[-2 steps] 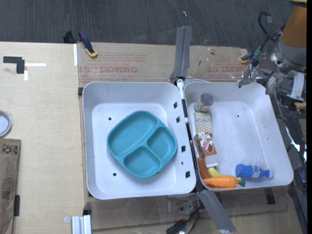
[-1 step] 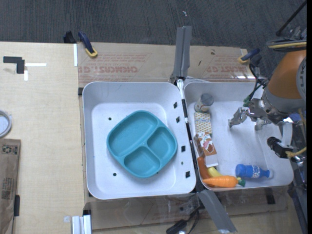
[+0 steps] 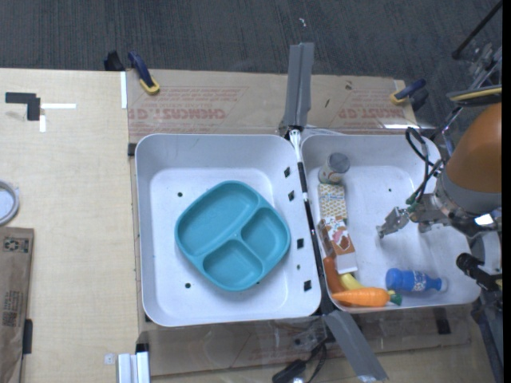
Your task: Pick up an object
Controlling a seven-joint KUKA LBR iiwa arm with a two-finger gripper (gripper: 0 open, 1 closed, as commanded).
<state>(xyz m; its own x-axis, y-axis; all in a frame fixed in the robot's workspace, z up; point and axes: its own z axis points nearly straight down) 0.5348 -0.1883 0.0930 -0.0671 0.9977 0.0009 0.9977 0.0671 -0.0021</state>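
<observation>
Hovering over the right bin (image 3: 415,162), the gripper (image 3: 391,222) has its fingers apart, holding nothing; a blue bottle (image 3: 413,281) lies near it, beside a toy carrot (image 3: 363,298).

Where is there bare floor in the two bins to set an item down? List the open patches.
Left bin: bare strips border the blue divided plate. Right bin: open floor between the box and the end effector, plus the far middle. Crowded along its left wall and near edge: carrot, blue bottle.
</observation>
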